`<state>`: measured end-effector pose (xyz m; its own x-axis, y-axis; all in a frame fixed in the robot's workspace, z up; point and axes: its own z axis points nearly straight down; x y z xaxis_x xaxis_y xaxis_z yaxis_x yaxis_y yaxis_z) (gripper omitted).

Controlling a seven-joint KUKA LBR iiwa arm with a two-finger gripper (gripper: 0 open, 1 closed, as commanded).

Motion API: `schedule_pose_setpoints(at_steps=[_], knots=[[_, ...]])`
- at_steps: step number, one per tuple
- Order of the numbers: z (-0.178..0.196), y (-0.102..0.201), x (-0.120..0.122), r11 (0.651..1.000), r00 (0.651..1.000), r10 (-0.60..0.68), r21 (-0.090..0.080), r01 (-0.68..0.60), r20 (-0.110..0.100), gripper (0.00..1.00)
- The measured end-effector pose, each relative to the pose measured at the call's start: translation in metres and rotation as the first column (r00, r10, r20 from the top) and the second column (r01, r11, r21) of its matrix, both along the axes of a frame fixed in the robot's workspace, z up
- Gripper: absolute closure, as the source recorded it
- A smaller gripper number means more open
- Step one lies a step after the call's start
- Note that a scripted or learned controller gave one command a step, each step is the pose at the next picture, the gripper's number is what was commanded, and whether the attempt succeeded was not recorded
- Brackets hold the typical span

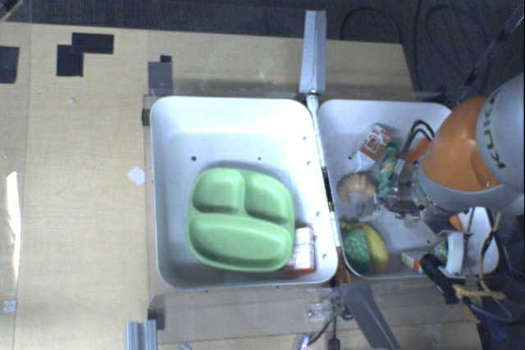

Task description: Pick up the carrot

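Camera view: arm low in a crowded right bin

Camera view has the arm (472, 156) reaching in from the right, its orange band over the right bin (344, 115), wrist bent down, with the end effector (399, 197) low among the clutter. Whether its fingers stand apart or together cannot be told; cables and the wrist hide them.

A carrot is hard to pick out. An orange sliver (416, 147) just beside the wrist may be it, mostly hidden by the arm, but that is a guess.

Risks from here, as judgement: the bin is packed. A shell (357, 187), a small packet (376, 142), a green item (387, 162) and a green-and-yellow fruit (365, 248) lie close around the end effector, so a closing grasp could catch the wrong thing or nudge neighbours onto the target. With the target under the arm, a blind descent could miss it outright.

The left bin (164, 176) holds a green tray (242, 219) and a small carton (303, 250), well apart from the work.
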<state>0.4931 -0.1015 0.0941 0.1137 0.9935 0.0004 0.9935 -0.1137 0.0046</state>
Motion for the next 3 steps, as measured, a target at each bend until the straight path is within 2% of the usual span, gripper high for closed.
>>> schedule_pose_setpoints(at_steps=[1, 2, 3], knots=[[0.091, 0.053, 0.011, 0.981, 0.981, 0.194, -0.001, -0.194, 0.002, 0.00], [0.255, -0.018, 0.019, 0.993, 0.993, 0.116, -0.002, -0.116, 0.002, 0.00], [0.127, -0.042, 0.032, 0.970, 0.970, 0.243, -0.002, -0.243, -0.002, 0.00]])
